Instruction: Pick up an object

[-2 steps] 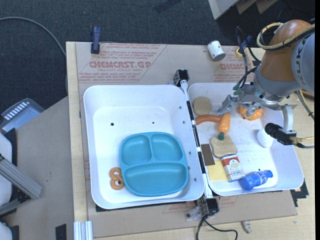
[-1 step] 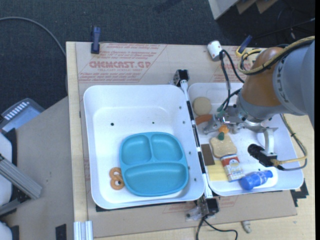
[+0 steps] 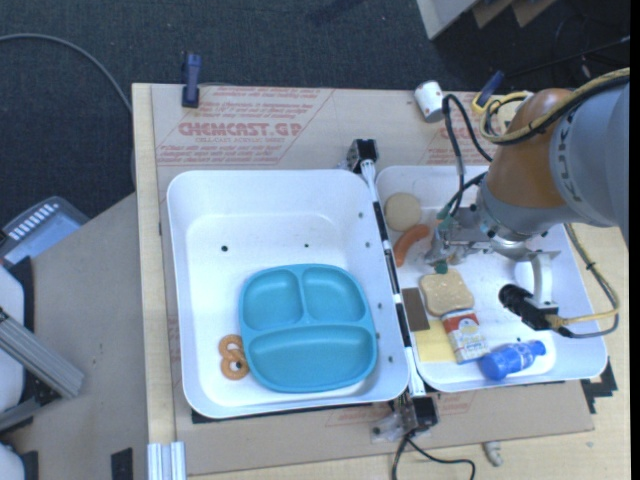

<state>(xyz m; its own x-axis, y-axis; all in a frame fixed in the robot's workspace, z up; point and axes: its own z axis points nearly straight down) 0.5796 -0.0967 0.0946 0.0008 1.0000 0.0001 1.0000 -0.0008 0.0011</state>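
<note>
Single fixed camera, high above bench (image 3: 300, 118), angled down, both bins framed

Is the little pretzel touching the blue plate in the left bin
Touching. The camera view shows the pretzel lying right against the left edge of the blue plate, with no white bin floor between them.

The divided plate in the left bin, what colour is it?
Light blue. The plate shows plainly in the camera view, lying in the left bin.

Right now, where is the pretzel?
The pretzel lies in the left bin, near its front-left corner, touching the blue divided plate at its left edge.
</note>
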